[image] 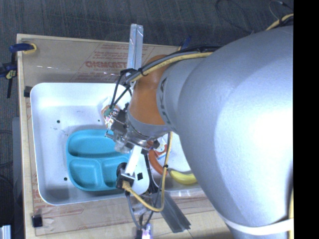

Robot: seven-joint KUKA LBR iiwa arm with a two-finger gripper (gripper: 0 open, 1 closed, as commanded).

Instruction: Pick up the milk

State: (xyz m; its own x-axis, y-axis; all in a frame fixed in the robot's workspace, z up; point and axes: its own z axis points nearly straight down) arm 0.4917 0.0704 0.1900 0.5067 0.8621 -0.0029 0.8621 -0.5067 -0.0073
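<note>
Gripper (pixel 117 128): low at the blue divided tray's (pixel 89 168) right rim; grip state cannot be told.
Milk: hidden; bearing unknown.
Arm (pixel 234 128): covers the right bin.

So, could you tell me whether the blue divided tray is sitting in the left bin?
Yes, the blue divided tray lies on the floor of the left bin, partly covered by the arm's wrist.

The milk (pixel 107 111), seen as a small patch of white with green and orange print, lies in the left bin near its far right part, just beyond the blue tray, mostly hidden behind the arm's wrist, so its pose cannot be told.
</note>
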